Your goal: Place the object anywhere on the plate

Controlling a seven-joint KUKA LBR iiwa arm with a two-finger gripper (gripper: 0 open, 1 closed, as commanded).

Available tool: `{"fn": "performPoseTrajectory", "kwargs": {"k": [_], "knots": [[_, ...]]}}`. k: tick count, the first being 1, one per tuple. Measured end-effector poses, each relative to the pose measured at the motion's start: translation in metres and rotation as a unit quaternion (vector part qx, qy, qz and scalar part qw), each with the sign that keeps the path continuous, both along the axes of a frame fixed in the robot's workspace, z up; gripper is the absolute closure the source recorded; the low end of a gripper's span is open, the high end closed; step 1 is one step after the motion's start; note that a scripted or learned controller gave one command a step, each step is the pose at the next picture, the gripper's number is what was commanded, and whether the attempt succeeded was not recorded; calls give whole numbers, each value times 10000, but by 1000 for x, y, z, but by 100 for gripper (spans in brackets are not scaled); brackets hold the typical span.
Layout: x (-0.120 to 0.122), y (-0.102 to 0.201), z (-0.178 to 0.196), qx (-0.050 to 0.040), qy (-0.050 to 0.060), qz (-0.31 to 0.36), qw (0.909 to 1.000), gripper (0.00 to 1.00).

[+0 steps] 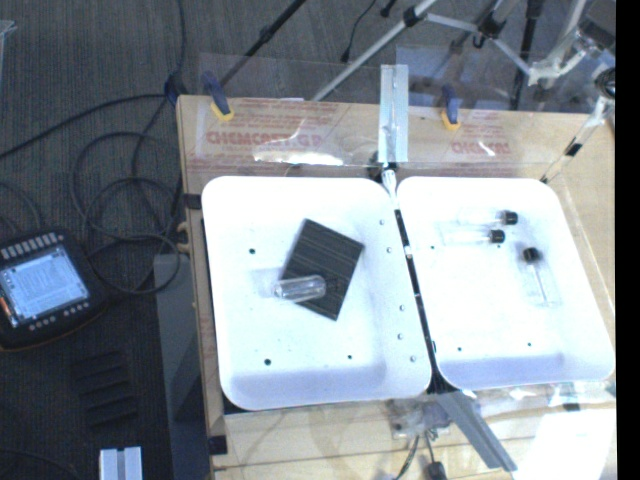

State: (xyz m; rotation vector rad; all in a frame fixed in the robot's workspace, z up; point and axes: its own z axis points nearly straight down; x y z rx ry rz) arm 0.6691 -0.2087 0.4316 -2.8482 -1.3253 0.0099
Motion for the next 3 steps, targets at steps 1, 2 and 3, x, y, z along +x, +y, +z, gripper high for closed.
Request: {"fn": "performPoseTrajectory", "kwargs": {"k": [1,2,3], "knots": [[0,0,0,0,0,0,10000,0],[0,0,0,0,0,0,10000,0],[0,0,0,0,0,0,10000,0]]}}
